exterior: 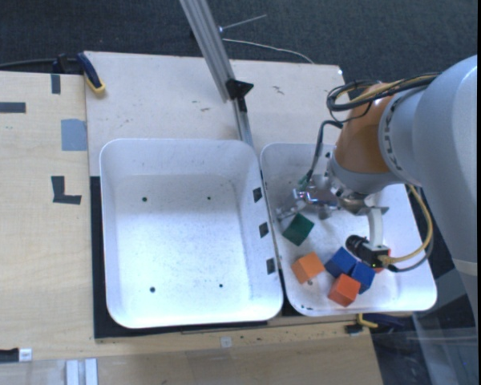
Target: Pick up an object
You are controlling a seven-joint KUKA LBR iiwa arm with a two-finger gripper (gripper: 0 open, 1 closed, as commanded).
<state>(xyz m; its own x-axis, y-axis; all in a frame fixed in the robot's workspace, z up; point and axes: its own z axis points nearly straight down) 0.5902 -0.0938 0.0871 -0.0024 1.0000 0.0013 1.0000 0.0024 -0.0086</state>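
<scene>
Approach step, we judge: our gripper [299,207] hangs low in the right bin [417,291], just above the green cube [298,229]; its state we cannot tell. Next: descend squarely, then pinch.

Setting: robotics lab.
Arm: grey industrial arm [433,127] with orange band.
Table: plywood table [32,159] marked with grey tape.
Bins: two white bins [184,151] side by side.
Floor: dark carpet [345,14].
Fixture: aluminium rail [208,34].

Two white bins [184,155]; two orange blocks [308,267]; two blue blocks [341,261]; one green block [298,229].
</scene>
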